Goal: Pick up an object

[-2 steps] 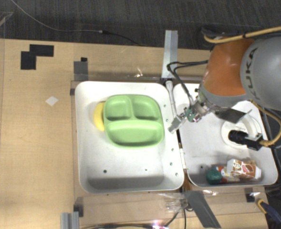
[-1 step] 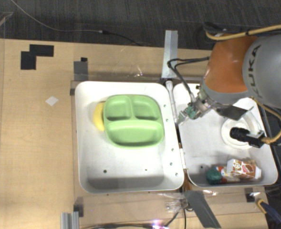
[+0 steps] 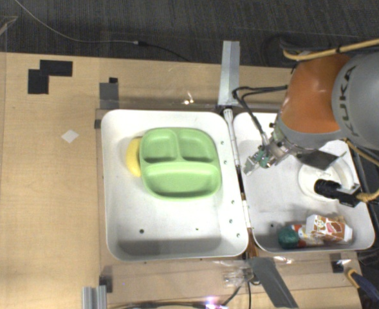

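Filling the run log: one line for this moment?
gripper: over right white bin | green divided plate: left white bin | nothing held

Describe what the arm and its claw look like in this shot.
The arm is bulky and rounded, with a grey shell bearing dark KUKA lettering and a broad orange band above the wrist. Black cables loop beside the band. The claw is small, metallic and greenish, at the wrist's end. A black fitting sticks out below the arm.

— What carries everything?
— A tan wooden bench (image 3: 41, 192).
— And directly on it?
— Two shallow white bins side by side: the left bin (image 3: 170, 237), the right bin (image 3: 273, 192), touching along their inner rims.
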